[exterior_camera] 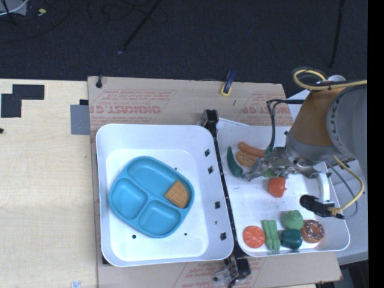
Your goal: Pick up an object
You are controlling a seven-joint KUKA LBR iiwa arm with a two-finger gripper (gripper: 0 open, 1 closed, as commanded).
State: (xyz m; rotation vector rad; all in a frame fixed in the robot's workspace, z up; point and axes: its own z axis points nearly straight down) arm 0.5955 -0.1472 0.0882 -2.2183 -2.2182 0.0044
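Note:
My gripper (262, 169) is low over the upper left part of the right bin (255, 209), below the arm's orange band. It hovers right beside an orange hot dog (248, 153) and a dark green chili (233, 162). A red strawberry-like piece (276, 186) lies just under the wrist, to the gripper's right. Whether anything is held cannot be made out from this angle.
Along the right bin's front edge lie a tomato slice (254, 236), green beans (271, 235), a green pepper (293, 221), a dark green piece (291, 239) and a donut (312, 231). The left bin (114, 143) holds a blue divided plate (135, 198) with a waffle piece (177, 194).

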